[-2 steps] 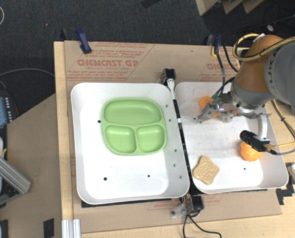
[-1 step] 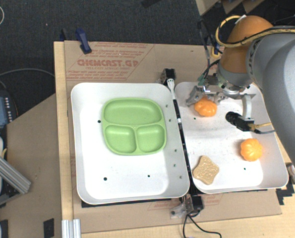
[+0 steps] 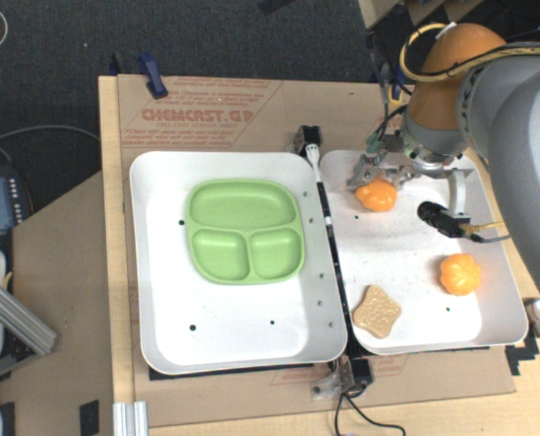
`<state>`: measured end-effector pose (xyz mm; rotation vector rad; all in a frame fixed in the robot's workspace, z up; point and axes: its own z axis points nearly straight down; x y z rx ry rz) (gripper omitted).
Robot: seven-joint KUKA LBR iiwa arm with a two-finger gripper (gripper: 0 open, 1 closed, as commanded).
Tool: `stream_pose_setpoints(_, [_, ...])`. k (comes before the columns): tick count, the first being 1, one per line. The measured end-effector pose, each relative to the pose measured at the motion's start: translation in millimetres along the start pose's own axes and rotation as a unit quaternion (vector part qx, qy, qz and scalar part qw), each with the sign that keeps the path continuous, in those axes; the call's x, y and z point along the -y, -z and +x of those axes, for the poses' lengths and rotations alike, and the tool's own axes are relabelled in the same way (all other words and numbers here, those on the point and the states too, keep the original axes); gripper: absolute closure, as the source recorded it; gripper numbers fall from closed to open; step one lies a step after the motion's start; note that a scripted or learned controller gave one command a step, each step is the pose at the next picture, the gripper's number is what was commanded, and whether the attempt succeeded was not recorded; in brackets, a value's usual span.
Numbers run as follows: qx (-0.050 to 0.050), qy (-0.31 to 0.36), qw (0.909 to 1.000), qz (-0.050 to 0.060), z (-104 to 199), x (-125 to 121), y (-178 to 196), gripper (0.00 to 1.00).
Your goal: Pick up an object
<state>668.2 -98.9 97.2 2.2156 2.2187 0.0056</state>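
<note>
Orange piece (image 3: 376,196), rounded in form, lies in the right-hand bin (image 3: 406,257) of the view, close to that bin's far edge and nearer its left wall than its right. You will find the gripper (image 3: 379,176) directly over it, its lower end meeting the top of the piece as the camera sees it. From this angle contact cannot be confirmed. You cannot tell whether the gripper is released or clenched, and nothing visible establishes that the piece is grasped. The arm (image 3: 515,125) comes in from the right, with its orange band (image 3: 451,66) above the far end of the same bin. Two further items share this bin. A second orange piece (image 3: 459,273) sits near the right wall, well apart from the first. A tan biscuit-shaped piece (image 3: 377,312) lies flat near the front edge, toward the left wall. In the left-hand bin (image 3: 161,271) a green divided plate (image 3: 242,209) rests flat, with one long compartment on its far side and two smaller ones on its near side. Both bins stand side by side, edges touching, on a brown board (image 3: 206,107) with red lettering.
</note>
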Motion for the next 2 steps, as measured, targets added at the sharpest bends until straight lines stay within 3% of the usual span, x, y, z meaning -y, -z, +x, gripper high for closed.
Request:
stream_pose_setpoints(1, [-0.001, -0.002, 1.0000, 0.001, -3, 80, -8, 1.00])
stream_pose_setpoints(2, [-0.002, 0.005, 1.0000, -0.002, 120, 92, 95, 1.00])
